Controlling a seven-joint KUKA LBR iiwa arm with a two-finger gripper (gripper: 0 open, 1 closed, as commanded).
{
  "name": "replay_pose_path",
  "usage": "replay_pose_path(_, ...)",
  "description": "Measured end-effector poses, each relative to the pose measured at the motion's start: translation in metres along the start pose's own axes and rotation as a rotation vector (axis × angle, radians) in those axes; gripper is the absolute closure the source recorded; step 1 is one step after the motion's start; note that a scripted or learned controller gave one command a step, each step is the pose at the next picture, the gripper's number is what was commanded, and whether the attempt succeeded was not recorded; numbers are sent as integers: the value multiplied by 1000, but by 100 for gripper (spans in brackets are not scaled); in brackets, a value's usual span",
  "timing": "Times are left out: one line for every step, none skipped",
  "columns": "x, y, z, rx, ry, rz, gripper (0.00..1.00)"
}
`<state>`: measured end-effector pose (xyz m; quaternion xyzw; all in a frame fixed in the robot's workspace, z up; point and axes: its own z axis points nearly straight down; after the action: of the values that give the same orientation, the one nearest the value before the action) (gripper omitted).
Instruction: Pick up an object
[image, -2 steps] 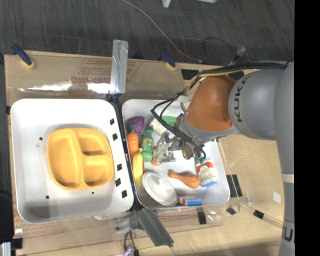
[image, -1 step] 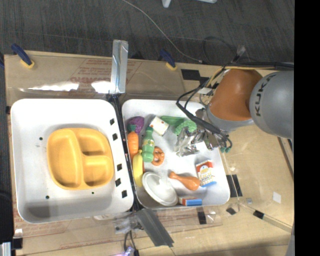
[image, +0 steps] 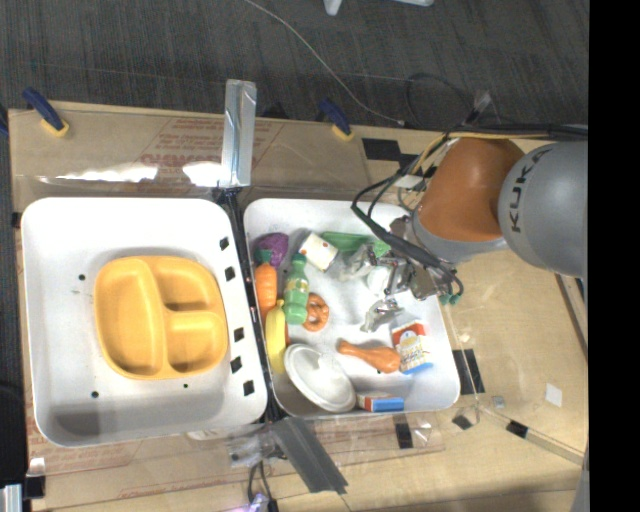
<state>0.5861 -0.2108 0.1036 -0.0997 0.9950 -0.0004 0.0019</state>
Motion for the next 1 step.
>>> replay_pose_path(41, 53, 10, 0, 0, 30, 0)
